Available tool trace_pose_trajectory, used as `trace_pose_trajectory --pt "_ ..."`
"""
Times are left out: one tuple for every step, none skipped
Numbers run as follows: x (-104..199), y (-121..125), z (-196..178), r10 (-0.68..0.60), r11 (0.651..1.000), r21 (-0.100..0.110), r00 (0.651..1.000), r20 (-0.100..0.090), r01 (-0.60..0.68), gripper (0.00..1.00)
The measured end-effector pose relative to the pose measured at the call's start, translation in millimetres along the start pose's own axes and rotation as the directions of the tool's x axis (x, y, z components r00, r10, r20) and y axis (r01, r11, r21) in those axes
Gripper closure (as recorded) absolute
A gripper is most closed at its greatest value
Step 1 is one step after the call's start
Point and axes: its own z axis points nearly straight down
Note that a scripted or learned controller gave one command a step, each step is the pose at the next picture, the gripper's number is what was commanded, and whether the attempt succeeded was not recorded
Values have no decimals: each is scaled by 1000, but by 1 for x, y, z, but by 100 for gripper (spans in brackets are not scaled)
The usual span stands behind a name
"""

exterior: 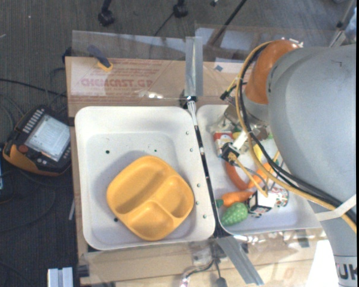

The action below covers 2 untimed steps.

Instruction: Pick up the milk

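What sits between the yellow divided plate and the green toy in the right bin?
In the camera view, the two bins' adjoining rims lie between the yellow plate and the green toy. No other object sits on that stretch.

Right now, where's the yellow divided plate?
The yellow divided plate lies in the left white bin, toward its near right corner, by the divider to the right white bin.

You are looking down from one fixed camera above the desk (pixel 137 82), tilted at a slant so both white bins sit mid-frame: the left bin (pixel 96 130) in full, the right bin (pixel 287 217) partly covered. The arm (pixel 314 112) looms large and close at the right, and dark floor (pixel 36 28) shows along the top and left.
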Motion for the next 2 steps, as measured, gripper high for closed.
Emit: trace_pose_trajectory --pt "-2 0 -9 0 1000 0 1000 7 0 100" --pt "-1 0 -9 -1 1000 0 1000 7 1 0"
